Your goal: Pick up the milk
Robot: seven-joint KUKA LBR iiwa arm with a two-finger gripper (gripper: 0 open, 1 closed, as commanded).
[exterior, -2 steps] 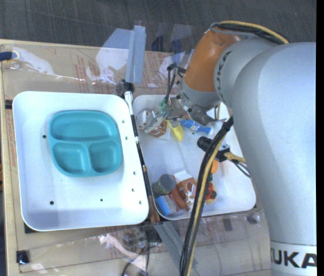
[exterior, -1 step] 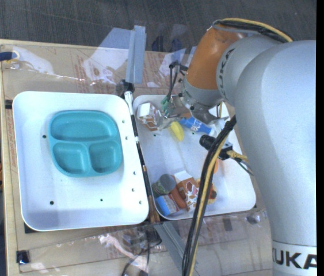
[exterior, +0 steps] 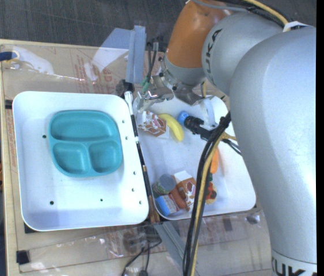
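My gripper [exterior: 146, 100] hangs over the far left corner of the right bin [exterior: 239, 180], below the orange band of the arm. Just under and in front of it lies a small white and brown carton [exterior: 153, 126], which may be the milk; I cannot tell whether the gripper touches it. A second carton, brown and red with white patches [exterior: 183, 193], lies at the near end of the same bin. Which of the two is the milk I cannot say for sure. The arm hides much of the right bin.
A yellow banana [exterior: 174, 126] lies right of the first carton. A grey can [exterior: 164, 184], a blue item [exterior: 163, 204] and an orange stick-shaped item [exterior: 214, 163] sit near the front. The left bin [exterior: 29, 171] holds a teal divided plate [exterior: 86, 141].
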